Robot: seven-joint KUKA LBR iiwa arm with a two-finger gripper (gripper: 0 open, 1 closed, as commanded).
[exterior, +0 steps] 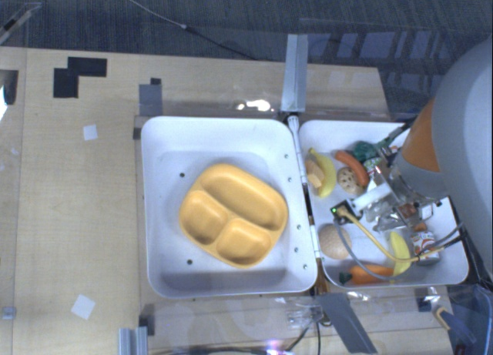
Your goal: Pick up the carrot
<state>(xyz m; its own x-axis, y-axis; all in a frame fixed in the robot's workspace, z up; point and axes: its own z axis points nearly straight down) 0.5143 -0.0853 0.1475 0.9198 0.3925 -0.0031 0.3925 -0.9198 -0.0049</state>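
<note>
Carrot [371, 272] lies along the right bin's [454, 275] near wall, long axis roughly parallel to it, leafy end toward the divider. The gripper [383, 209] hangs above it, farther into the bin, and I cannot tell its state.

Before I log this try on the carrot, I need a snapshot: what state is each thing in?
carrot: lying flat by the right bin's near wall, not gripped.
tool: low over the right bin, apart from the carrot.
yellow divided plate: right side up in the left bin, nothing on it.
banana: lying against the right bin's left wall.
potato: resting in the right bin's near-left corner.
</note>
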